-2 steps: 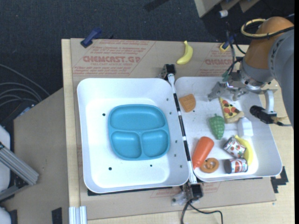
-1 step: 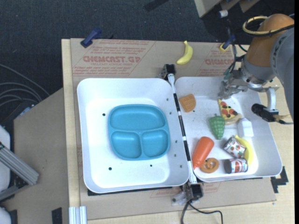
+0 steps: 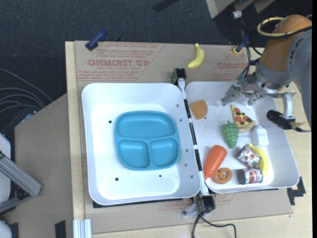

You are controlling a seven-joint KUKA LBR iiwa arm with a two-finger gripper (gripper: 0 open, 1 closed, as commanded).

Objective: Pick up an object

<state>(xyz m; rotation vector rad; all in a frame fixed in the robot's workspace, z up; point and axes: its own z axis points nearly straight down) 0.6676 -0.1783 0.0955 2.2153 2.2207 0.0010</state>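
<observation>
Nearest the camera, along the right bin's (image 3: 283, 178) near edge, lie a small ring-shaped toy (image 3: 224, 175) and a dark can (image 3: 251, 176) on its side. An orange carrot (image 3: 215, 160) slants just behind the ring, close to the rim shared with the left bin (image 3: 96, 148). A second, pale can (image 3: 248, 156) leans against a yellow banana (image 3: 261, 158) above the dark can, and a white block (image 3: 260, 135) lies just behind them. Mid-bin, a green leafy toy (image 3: 230, 133) touches the tip of a pizza slice (image 3: 240, 117). A tan bread piece (image 3: 198, 109) sits near the shared rim, towards the far edge. The gripper (image 3: 241, 95) is low over the bin's far right quarter, just beyond the pizza slice, its fingers spread with nothing between them. The grey arm (image 3: 280, 58) enters over the far right corner. The left bin holds a blue three-compartment tray (image 3: 146, 139) at its centre. A second banana (image 3: 196, 57) lies on the bench (image 3: 129, 63) beyond the bins.
</observation>
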